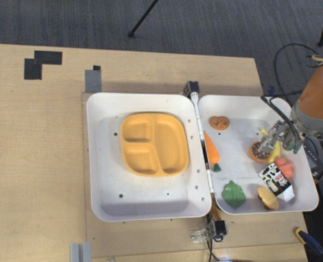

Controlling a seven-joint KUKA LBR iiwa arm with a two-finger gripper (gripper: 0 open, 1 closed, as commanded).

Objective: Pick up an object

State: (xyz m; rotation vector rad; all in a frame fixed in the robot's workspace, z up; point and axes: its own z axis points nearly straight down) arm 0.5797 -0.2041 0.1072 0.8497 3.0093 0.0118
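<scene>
**A:** What sits on the desk (35, 162)?

**B:** Two shallow white bins side by side. The left bin (104, 146) holds a yellow plate with three compartments (153, 144), lying flat near its middle. The right bin (243, 111) holds the small things.

**A:** Which ones?

**B:** A brown pretzel (219, 123) near the far left corner. An orange carrot with a green end (211, 153) lies along the left wall, close to the divider between the bins. A green leafy vegetable (233, 194) sits near the front left. A yellowish bun (268, 197) is at the front, just beside a black-and-white carton (276, 181). A pink piece (284, 166) lies just behind the carton, touching it or nearly so. A brown doughnut (257, 152) sits toward the right, with something yellow (274, 147) beside it.

**A:** And the arm?

**B:** It reaches in from the right, the orange band (318, 94) above the bin's right rim. The claw (274, 141) is low over the doughnut and the yellow piece, right at them.

**A:** Is it gripping anything?

**B:** I cannot tell. The tips are tangled with cables and blur into the things under them, so whether they are spread or closed is unclear. Nothing is visibly lifted; every item rests on the bin floor.
</scene>
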